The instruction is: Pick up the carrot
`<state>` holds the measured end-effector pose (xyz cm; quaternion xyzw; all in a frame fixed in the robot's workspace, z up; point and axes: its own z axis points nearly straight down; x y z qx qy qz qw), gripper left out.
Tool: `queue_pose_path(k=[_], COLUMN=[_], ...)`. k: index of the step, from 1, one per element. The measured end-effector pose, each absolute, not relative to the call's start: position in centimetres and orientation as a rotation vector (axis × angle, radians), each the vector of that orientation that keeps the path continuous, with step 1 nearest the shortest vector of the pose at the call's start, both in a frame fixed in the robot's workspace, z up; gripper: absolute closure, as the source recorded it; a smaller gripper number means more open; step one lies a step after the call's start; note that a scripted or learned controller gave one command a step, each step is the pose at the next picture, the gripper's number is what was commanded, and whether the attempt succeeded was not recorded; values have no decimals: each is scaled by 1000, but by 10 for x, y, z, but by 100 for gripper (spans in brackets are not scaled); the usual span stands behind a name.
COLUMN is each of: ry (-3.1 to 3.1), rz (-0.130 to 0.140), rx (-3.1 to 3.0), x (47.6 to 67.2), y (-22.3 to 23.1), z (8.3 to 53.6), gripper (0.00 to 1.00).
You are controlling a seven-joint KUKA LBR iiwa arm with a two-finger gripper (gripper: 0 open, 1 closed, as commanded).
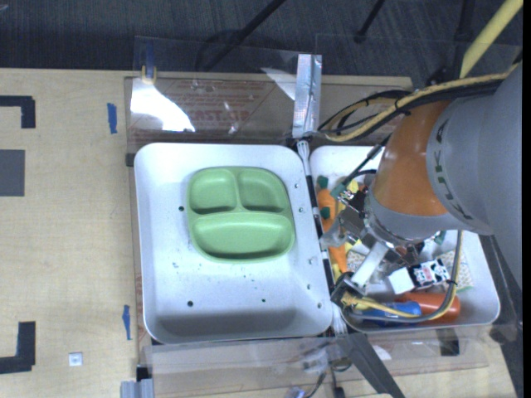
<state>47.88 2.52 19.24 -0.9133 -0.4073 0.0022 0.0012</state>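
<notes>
My gripper (358, 277) reaches down into the left part of the right bin (485, 301), low among a pile of small toys. The grey arm with its orange band (411, 172) hides most of that bin. An orange, elongated thing that may be the carrot (433, 303) lies along the bin's front wall, just right of and below the gripper. Another orange piece (338, 260) shows at the bin's left wall, beside the gripper. I cannot tell whether anything is held.
The left bin (166, 297) bears a green divided plate (241, 212) in its middle. A yellow and blue item (383, 308) lies at the right bin's front. Cables (365, 110) loop behind the right bin. A clear panel (216, 98) stands behind the left bin.
</notes>
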Motion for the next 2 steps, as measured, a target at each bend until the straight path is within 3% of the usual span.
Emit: queue_pose_path(k=[1, 2], ry=[-1103, -1143], rz=[3, -13], rx=[-2941, -2930], x=[511, 485], y=[-28, -102], z=[228, 103], gripper=[0, 0])
